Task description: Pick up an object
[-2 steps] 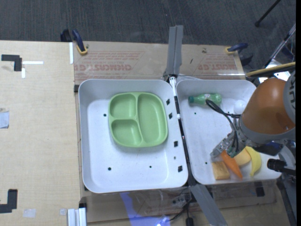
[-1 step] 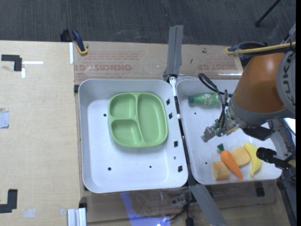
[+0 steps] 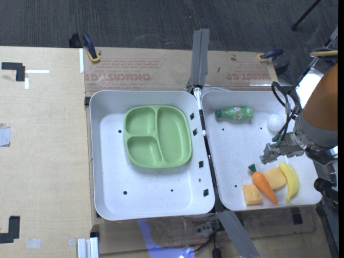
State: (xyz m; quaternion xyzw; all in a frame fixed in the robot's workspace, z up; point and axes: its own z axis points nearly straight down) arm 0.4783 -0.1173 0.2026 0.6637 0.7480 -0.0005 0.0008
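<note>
Arm's in from the right, gripper (image 3: 271, 156) low over the right bin (image 3: 231, 190), tip just above the food pile at the near-right corner. Can't tell if the jaws are wide or narrow; the metal end is small and blurred, and nothing visibly sits in it.

Closest candidates: carrot (image 3: 264, 186), lying slantwise, green top toward the gripper; a cheese wedge (image 3: 275, 177) tucked behind it; a banana (image 3: 291, 180) against the right wall; a yellow-orange block (image 3: 252, 194) near the front edge. All touching or nearly so, which makes a clean grab awkward.

My guess: these are toy food, so light, stiff, prob. smooth plastic and a bit slippery. Carrot tapers, so a pinch near the tip would likely squirt out; better across the thick end, just below the green. Banana's curved; take it mid-body across the narrow width.

Farther back, well apart from the pile: a green bottle (image 3: 234, 113) lying on its side, round, prob. rolls if nudged. A white ball (image 3: 274, 122) near the far-right wall, hard to pinch.

Left bin (image 3: 107, 187) holds a green divided plate (image 3: 158, 136), too wide and flat to grab except at the rim.
</note>
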